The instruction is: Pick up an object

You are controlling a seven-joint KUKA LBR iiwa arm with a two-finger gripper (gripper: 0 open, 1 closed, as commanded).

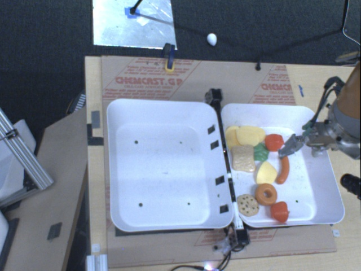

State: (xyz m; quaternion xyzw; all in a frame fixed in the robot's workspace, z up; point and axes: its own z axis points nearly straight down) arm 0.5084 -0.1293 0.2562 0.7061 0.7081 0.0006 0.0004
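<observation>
The right bin (316,205) holds several toy foods: a yellow piece (245,135), a tan cracker (243,158), a green piece (260,152), a red tomato (274,142), an orange sausage (282,170), a yellow wedge (266,173), a doughnut (265,194), a cookie (247,205) and a red piece (280,210). My gripper (290,146) reaches in from the right, its tips low over the bin just right of the tomato and above the sausage. Nothing shows between its fingers.
The left bin (163,162) lies beside the right one, with black clips (218,162) along the shared rim. Both rest on a cardboard sheet (152,78). A metal plate (134,14) lies beyond the bench. The arm's body (344,117) crosses the right bin's far right edge.
</observation>
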